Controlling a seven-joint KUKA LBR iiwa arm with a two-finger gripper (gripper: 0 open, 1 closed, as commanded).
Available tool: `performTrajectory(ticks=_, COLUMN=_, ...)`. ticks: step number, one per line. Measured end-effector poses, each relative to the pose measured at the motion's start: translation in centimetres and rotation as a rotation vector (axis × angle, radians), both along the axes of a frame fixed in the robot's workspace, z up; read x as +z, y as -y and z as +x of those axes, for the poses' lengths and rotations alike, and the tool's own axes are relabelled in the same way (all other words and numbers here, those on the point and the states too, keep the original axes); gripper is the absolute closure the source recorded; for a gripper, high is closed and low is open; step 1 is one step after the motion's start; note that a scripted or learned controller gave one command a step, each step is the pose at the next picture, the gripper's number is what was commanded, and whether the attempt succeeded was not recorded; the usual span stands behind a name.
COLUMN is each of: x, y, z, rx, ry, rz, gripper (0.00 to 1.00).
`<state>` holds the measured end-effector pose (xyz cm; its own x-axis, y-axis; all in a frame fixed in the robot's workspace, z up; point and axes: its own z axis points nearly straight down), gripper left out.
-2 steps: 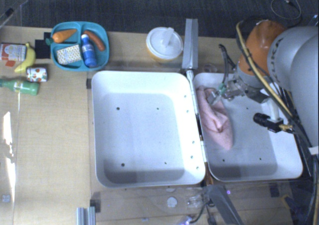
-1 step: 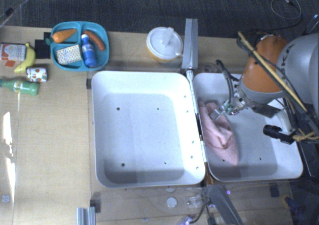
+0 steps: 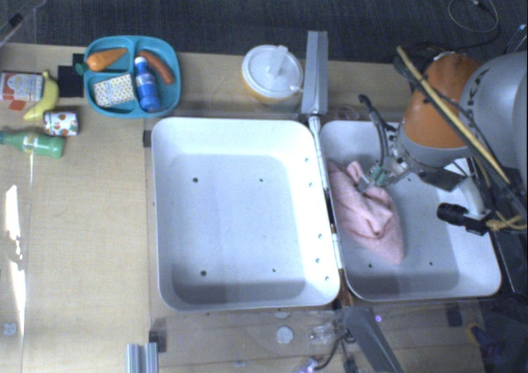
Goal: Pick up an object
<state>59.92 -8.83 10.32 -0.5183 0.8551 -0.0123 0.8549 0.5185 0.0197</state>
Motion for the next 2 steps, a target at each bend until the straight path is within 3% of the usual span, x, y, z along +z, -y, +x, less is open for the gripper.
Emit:
performTrajectory(ticks=1, x=0.0, y=0.0, z=0.0, rx=0.0, ry=0.0, rz=-0.001, gripper=0.0)
performTrajectory(ticks=2, x=1.1, y=-0.1, z=0.2, rx=0.002, ry=0.005, rz=0.0, gripper=1.0)
